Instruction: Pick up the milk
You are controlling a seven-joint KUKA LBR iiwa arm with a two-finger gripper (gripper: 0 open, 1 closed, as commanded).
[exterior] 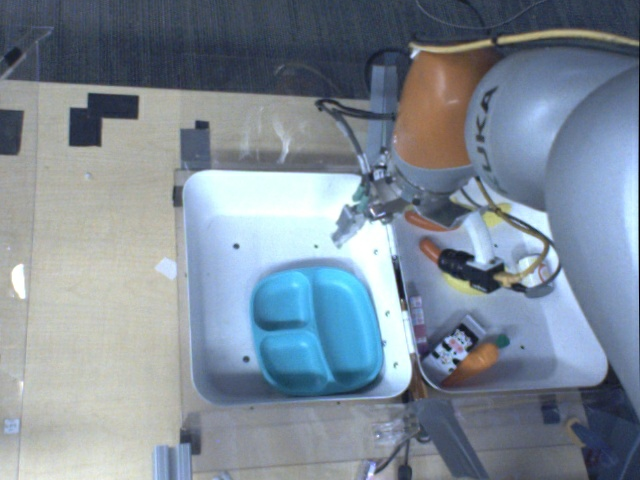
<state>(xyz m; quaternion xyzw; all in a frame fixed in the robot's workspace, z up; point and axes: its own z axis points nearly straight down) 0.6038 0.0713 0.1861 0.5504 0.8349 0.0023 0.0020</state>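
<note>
The milk (455,342) is a small carton with black and white cow patches. It lies near the front of the right bin (560,318), touching an orange carrot (472,360) on its front side. My gripper (349,225) hangs over the back right part of the left bin (215,268), close to the wall between the bins. It is well to the left of and behind the milk, and nothing shows in it. The grey arm with its orange band covers much of the right bin's back.
A blue divided plate (317,330) lies in the front of the left bin. In the right bin a yellow item (462,282) and an orange-red item (431,250) lie behind the milk, partly under the arm's cables (520,268). A thin dark stick (416,320) lies by the dividing wall.
</note>
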